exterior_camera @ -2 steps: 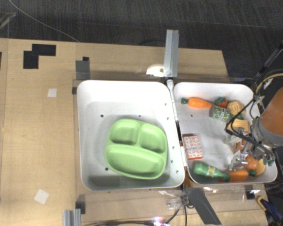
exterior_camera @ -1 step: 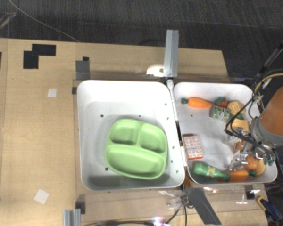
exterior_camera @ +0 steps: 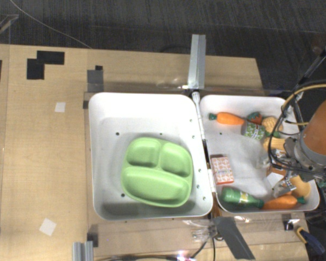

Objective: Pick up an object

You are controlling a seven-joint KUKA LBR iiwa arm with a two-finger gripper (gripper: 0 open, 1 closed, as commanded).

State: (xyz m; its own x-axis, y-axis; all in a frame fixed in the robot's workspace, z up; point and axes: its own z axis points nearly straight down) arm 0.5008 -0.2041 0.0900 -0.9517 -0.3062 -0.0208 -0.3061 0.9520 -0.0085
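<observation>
Gripper (exterior_camera: 284, 185) low in right bin (exterior_camera: 236, 157), over 1 orange carrot (exterior_camera: 283, 202) at the near wall beside a green bottle (exterior_camera: 242, 199); grip state unclear; best to centre on carrot, clear of wall.

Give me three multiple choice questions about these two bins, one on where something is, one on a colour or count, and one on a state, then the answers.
1. Where does the divided plate lie?
A. In the left bin
B. In the right bin
C. On the bench outside the bins

2. What colour is the divided plate?
A. Red
B. Light green
C. Blue

3. How does the green bottle in the right bin rest?
A. Standing upright
B. Lying on its side
C. Leaning on the plate

Answers:
1. A, the divided plate sits on the floor of the left bin.
2. B, its three compartments are all light green.
3. B, the green bottle lies flat near the front wall of the right bin.
</observation>
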